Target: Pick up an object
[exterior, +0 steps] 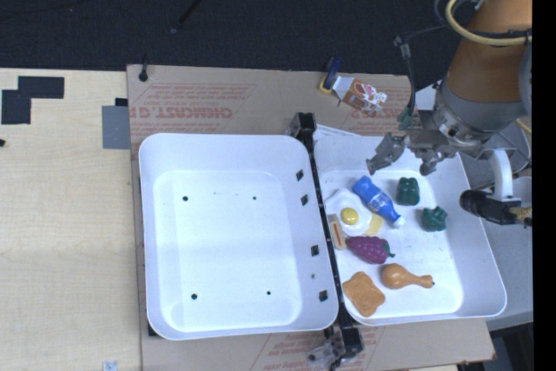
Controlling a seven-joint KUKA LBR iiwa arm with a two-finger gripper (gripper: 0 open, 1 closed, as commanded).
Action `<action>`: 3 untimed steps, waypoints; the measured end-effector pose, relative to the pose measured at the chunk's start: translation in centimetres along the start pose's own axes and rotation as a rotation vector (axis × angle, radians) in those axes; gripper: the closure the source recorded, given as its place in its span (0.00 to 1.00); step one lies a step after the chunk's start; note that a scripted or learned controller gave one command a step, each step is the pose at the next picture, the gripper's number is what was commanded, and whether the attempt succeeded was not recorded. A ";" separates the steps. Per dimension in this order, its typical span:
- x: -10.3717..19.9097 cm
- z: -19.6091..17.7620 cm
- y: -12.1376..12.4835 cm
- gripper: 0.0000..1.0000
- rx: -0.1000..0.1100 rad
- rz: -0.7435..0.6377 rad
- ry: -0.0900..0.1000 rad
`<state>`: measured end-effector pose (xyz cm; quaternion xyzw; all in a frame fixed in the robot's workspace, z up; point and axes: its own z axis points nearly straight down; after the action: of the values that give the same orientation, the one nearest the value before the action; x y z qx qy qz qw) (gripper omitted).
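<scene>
**Pick not started: jaws spread, nothing held**

Nearest the camera: orange flat toy (363, 293) and tan drumstick-shaped toy (403, 277), at the front of the right bin (486, 274), well below the jaws and apart from them.

Gripper (408, 155) sits over the back edge of the right bin. Jaws look released: two fingers splayed apart, nothing between them. No object grasped.

Candidates, relative to the jaws:
- blue bottle (375, 198): just below and slightly camera-left of the jaws, closest target, lying tilted
- green block (408, 190): directly below the jaws, near, apart from the bottle
- second green piece (433, 218): below and camera-right
- fried-egg toy (349, 216): below-left, touching or just beside the bottle's lower end
- purple grapes (368, 249): further below, beside the egg

Left bin (156, 187) is well to camera-left of the jaws.

Progress, my read: nothing done beyond the arm being parked above the bin. Left to do: choose a target, descend, close, lift. Can't tell the height of the fingers above the bin floor from this angle. Blue bottle or green block look like the shortest move; the bottle is crowded by the egg, so the block may be the cleaner grab.
</scene>
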<state>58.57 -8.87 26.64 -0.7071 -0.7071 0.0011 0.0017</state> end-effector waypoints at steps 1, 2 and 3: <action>-1.2 16.1 4.8 0.00 0.011 -0.002 0.000; -1.4 14.0 5.1 1.00 -0.002 0.003 -0.001; 0.1 9.5 6.0 1.00 -0.007 -0.002 -0.001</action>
<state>64.50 -8.79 17.15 -0.7063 -0.7080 -0.0011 -0.0010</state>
